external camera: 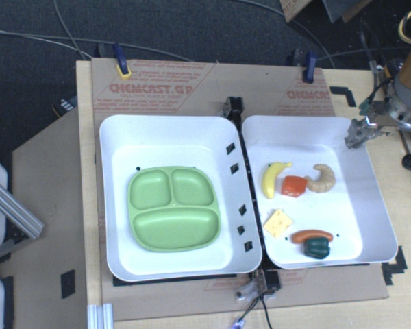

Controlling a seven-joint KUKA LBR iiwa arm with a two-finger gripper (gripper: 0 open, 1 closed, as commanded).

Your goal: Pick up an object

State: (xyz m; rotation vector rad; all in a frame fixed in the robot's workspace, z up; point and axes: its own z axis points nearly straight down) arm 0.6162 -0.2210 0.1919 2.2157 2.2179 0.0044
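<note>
A green plate (173, 208) sits in the left bin (116, 184). In the right bin (370, 204), near the middle of the picture, lie a banana (273, 177), a red block (294, 186), cheese (278, 223) and more toys, spread apart so each is easy to grab. The gripper (359, 134) waits at the upper right rim, and I cannot tell its grip.

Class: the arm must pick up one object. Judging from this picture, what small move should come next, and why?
Probably swing the end effector left and forward over the right white bin, toward the tan curled croissant-shaped toy. It hangs at that bin's far right corner, and the croissant lies nearest.
</note>
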